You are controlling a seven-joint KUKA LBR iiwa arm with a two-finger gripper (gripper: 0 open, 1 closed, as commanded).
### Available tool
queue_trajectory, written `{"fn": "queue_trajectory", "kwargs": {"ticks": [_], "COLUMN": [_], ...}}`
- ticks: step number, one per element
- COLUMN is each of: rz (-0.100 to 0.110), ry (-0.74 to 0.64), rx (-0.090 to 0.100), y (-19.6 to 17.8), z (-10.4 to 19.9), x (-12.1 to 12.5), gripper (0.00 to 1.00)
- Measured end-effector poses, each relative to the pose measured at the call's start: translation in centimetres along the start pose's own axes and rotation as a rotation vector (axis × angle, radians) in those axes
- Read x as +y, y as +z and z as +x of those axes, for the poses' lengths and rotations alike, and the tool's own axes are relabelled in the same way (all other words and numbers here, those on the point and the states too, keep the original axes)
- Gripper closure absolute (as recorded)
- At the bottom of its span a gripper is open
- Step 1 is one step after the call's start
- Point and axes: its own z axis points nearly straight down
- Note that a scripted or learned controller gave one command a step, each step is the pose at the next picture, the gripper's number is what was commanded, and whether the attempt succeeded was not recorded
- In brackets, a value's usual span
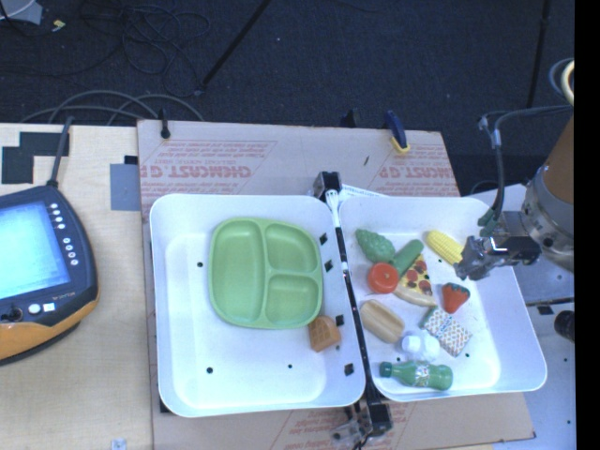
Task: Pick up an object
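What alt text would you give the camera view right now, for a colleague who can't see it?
The gripper hangs over the right bin, just above a strawberry, amid toy foods: corn, pizza slice, tomato, hot dog and green bottle. The left bin holds a green divided plate and a small brown piece.

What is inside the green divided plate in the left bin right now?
The green plate shows three bare compartments. A small brown piece sits just outside its lower right edge, on the left bin. Whatever lies beneath the plate is covered.
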Motion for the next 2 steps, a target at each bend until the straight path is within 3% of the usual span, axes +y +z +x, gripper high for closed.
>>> {"fn": "queue_trajectory", "kwargs": {"ticks": [1, 2], "rz": [0.004, 0.010], "ry": [-0.001, 0.001], "rx": [0.000, 0.000], "y": [-9.0, -14.1], "z": [7.1, 10.7], "x": [1.4, 0.0], "gripper": [1.00, 1.00]}}
